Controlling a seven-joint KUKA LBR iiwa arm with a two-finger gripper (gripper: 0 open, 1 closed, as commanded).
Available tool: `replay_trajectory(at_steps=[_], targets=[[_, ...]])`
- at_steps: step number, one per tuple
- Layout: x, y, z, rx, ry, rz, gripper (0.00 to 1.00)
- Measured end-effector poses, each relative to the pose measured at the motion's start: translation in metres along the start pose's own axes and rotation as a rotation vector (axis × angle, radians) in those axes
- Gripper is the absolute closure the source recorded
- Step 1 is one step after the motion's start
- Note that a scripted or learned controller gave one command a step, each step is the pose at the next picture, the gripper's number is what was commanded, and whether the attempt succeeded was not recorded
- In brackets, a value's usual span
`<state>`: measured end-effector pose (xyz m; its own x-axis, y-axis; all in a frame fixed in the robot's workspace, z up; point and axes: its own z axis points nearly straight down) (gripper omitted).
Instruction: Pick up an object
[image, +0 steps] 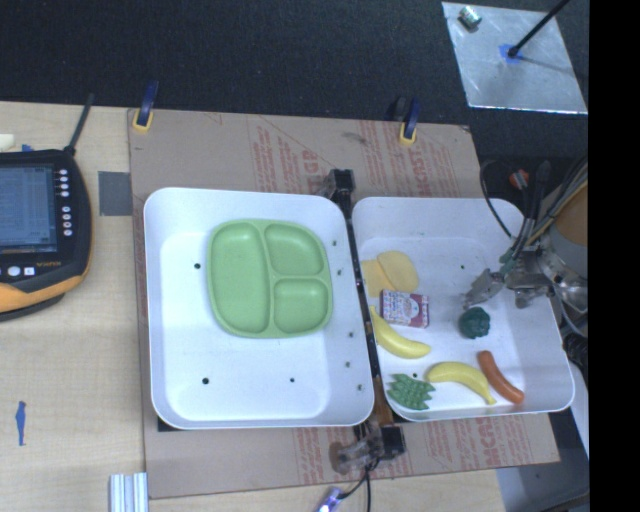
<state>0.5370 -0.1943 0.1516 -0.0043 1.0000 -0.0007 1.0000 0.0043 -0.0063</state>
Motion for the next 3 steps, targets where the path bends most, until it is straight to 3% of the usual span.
replay_trajectory(at_steps=[1, 2, 3], targets=[[0.013, -0.013, 0.06, -0.001, 0.001, -0.001, 0.0], [0.012, -0.014, 0.05, 0.001, -0.001, -0.005, 1.0], [0.056, -0.009, 0.005, -0.004, 0.0, -0.003, 1.0]])
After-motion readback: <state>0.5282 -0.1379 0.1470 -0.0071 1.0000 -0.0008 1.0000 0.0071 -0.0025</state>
